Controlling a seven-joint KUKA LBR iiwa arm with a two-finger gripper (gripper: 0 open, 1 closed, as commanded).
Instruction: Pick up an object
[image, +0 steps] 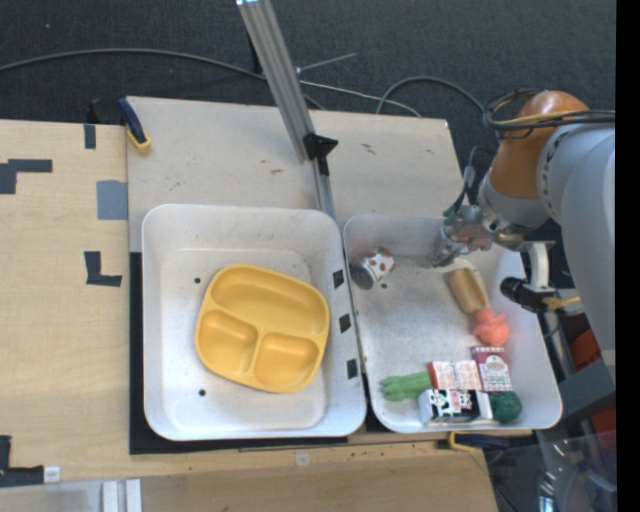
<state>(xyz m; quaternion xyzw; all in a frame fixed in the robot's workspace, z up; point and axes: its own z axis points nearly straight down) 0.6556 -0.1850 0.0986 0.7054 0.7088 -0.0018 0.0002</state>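
Where arm reaches in — end effector (452, 243) low over right bin (400, 330).

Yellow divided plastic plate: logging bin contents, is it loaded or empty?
Empty. The yellow divided plastic plate lies flat in the left white bin, all three compartments bare.

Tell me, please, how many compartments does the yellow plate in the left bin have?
3. The yellow plate has one long compartment along its upper side and two smaller ones below it, one at the left and one at the right. Nothing covers the plate, so none should be hidden.
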